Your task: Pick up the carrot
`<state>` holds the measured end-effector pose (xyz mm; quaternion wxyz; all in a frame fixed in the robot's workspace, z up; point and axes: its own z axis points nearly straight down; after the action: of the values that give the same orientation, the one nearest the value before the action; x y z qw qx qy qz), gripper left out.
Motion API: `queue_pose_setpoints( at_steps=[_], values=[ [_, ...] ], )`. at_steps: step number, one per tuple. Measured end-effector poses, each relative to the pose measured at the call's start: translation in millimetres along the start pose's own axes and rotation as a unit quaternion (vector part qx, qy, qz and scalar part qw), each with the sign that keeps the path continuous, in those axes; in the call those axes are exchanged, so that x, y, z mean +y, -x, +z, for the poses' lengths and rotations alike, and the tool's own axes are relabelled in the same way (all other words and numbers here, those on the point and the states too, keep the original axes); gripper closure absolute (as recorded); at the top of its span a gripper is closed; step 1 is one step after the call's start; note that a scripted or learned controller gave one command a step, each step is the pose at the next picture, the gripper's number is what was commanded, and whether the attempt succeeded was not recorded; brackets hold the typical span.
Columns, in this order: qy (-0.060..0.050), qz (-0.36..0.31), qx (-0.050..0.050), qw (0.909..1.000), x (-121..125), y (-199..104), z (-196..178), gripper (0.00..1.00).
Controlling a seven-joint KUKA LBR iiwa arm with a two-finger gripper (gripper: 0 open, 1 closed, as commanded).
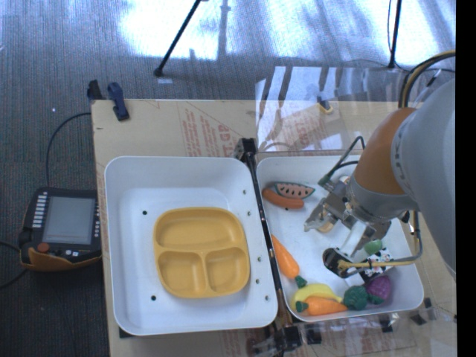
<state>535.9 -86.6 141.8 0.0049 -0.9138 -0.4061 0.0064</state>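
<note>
The claw hangs over the middle of the right bin, and from this slant I cannot tell whether it is spread or pressed together. Nothing shows gripped in it.

The carrot lies on the bin floor to the claw's left in the view and nearer the camera. It is apart from the claw, close to the wall shared with the left bin, with its green end pointing toward the front.

A second carrot lies farther toward the front of the claw, along the front wall and touching a yellow fruit. A melon slice lies behind the claw and to its left. Broccoli and a purple piece sit in front of the claw, to its right. A yellow tray rests in the left bin, well to the claw's left.
</note>
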Motion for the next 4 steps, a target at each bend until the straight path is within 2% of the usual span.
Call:
queue_pose_setpoints(
  at_steps=[1,2,3,4],
  values=[
    [0.001,0.004,0.004,1.0000,-61.4,-14.0,-44.7,0.00],
    [0.001,-0.019,0.001,0.9998,-84.0,0.3,-42.3,0.00],
    [0.000,-0.146,0.001,0.9893,-91.8,-8.7,-41.9,0.00],
    [0.003,-0.137,0.001,0.9906,-59.7,26.7,-42.8,0.00]
  ],
)
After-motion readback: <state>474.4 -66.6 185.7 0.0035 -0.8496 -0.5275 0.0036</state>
